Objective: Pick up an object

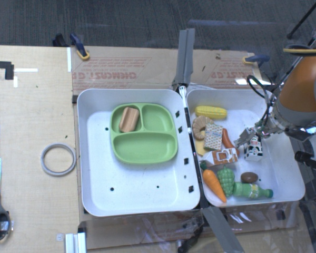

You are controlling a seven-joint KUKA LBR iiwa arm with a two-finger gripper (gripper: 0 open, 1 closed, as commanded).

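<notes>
A small black-and-white toy [254, 151] lies in the right bin [284, 191], just under the hand [251, 136]. I cannot tell how the hand is set. Nearby lie corn [211, 111] and a carrot [214, 185].

The arm [297, 96] comes in from the right, orange band broad and bright above the wrist, grey link beneath it angling down and to the left. Cables loop off the wrist, just up and right of the end effector [251, 141]. That end effector hangs low, tipped leftward, metal parts pointing downward.
</notes>
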